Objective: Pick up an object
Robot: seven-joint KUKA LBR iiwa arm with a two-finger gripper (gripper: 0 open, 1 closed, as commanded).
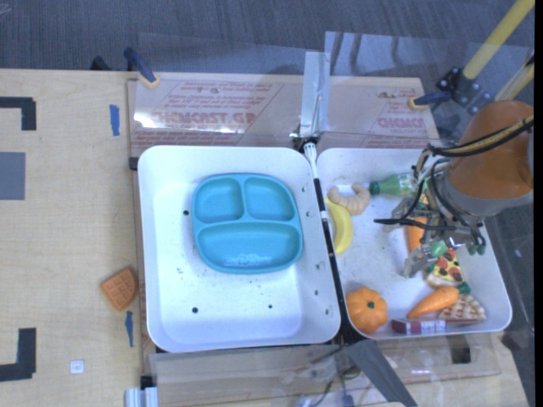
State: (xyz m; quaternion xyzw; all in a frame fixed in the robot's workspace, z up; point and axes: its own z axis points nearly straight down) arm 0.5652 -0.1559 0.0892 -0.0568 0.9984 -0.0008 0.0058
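Observation:
The right bin (496, 291) holds several toy foods. A green bottle (392, 184) and a tan pastry (350, 199) lie at its back. A yellow banana (342, 230) rests along its left wall, and an orange pumpkin (368, 309) sits at the front. A carrot (433, 301), a pizza slice (445, 269), a waffle wedge (463, 312) and a red marker (417, 327) crowd the front right. My gripper (422, 259) hangs low over the bin's right half, just left of the pizza slice. An orange piece (412, 232) is partly hidden beside the wrist cables.
A blue divided plate (247, 223) lies in the left bin (170, 295). A small waffle piece (120, 287) sits on the wooden bench left of the bins. The arm's orange band (501, 147) looms over the right bin's back right corner.

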